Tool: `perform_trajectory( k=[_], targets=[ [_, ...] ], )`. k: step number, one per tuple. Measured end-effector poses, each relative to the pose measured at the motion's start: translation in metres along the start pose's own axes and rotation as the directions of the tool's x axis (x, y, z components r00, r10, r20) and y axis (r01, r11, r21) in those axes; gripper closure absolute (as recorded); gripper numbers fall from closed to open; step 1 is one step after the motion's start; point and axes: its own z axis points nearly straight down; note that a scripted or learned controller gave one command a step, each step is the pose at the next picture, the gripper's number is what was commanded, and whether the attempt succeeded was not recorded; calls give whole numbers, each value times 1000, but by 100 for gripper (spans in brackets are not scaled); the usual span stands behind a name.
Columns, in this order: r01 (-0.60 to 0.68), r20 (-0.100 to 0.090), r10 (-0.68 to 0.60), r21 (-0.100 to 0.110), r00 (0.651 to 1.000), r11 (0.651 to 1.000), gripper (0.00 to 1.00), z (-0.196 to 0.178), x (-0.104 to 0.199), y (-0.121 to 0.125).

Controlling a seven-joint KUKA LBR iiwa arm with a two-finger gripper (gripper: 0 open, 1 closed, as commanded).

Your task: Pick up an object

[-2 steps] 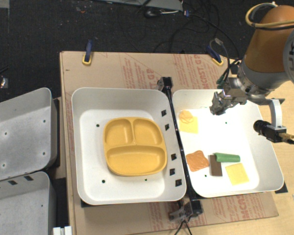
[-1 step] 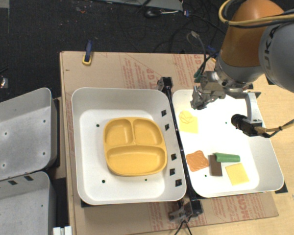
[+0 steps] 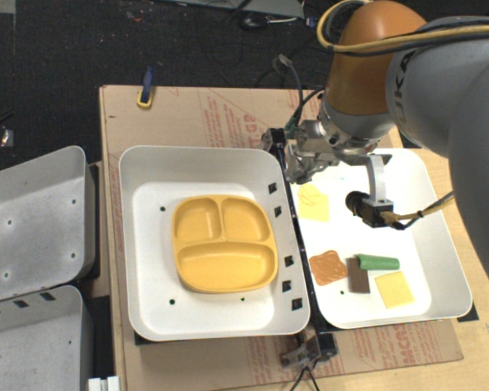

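Left bin (image 3: 138, 218): white, shallow, seated on a brown board (image 3: 196, 112). It holds one yellow divided tray (image 3: 225, 244), lying flat near the bin's centre, two small compartments toward 12 o'clock and one long compartment toward 6 o'clock.

Right bin (image 3: 440, 218): white, touching the left bin along the shared wall. Contents, left to right: a pale yellow flat piece (image 3: 314, 203) at the bin's 10 o'clock; an orange-brown piece (image 3: 328, 267) at 7 o'clock; a dark brown block (image 3: 358, 277) just beside it; a green piece (image 3: 379, 261) touching the block's upper end; a yellow square block (image 3: 394, 289) at 5 o'clock.

Arm: enters from 3 o'clock, orange band uppermost. The gripper (image 3: 306, 169) sits over the shared wall at the bins' 12 o'clock end, just above the pale yellow piece. Whether it is parted or closed cannot be told; nothing is seen in its grasp.
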Motion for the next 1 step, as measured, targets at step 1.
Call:
perform_trajectory(
  k=[1],
  targets=[
    [1, 0, -1, -2, 1000, 1000, 100, 16, 50, 13]
  ],
)
